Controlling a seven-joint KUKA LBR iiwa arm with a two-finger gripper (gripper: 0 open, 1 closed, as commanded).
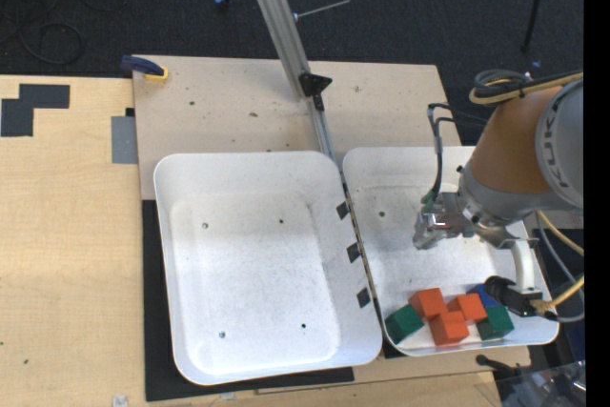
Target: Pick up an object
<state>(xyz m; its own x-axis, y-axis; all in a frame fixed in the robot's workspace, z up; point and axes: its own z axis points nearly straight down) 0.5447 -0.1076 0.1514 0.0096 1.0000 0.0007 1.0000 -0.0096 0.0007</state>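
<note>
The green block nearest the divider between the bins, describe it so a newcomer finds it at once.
Look in the right-hand bin, at the block cluster in its near corner. The green block is the cluster's leftmost piece, just left of an orange block. The other green block lies at the cluster's far right.

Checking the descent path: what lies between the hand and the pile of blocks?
In the camera view, just bare white floor of the right bin separates the hand from the blocks.
</note>
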